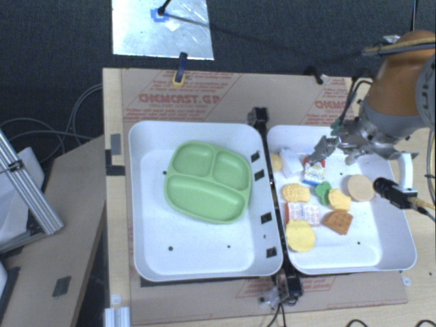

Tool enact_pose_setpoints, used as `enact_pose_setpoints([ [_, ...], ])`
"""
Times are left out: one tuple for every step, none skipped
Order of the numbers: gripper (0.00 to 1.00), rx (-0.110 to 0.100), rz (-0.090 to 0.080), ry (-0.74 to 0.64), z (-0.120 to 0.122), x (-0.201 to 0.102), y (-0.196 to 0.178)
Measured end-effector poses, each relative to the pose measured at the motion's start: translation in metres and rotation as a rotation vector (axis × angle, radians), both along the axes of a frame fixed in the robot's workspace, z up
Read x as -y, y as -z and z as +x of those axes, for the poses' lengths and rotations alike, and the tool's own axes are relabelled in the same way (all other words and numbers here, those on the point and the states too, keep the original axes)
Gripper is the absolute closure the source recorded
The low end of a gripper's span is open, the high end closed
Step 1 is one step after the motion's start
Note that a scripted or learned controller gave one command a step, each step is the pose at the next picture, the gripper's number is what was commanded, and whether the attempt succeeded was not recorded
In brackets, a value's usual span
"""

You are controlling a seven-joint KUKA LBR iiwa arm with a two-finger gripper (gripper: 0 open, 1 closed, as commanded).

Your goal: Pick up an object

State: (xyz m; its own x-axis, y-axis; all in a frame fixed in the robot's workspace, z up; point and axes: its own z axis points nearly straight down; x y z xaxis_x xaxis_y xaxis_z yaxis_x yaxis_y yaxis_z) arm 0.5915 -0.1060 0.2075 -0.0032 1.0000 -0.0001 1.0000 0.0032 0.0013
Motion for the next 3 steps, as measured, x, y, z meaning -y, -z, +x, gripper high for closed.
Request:
enact_pose_setpoints([
  [0.00,-0.004,0.001,0.002,-0.006,-0.006,0.059],
  [0.00,0.009,-0.003,0.004,-0.006,-0.004,0.113],
  [0.00,0.016,-0.008,0.004,0.000,0.000,0.115],
])
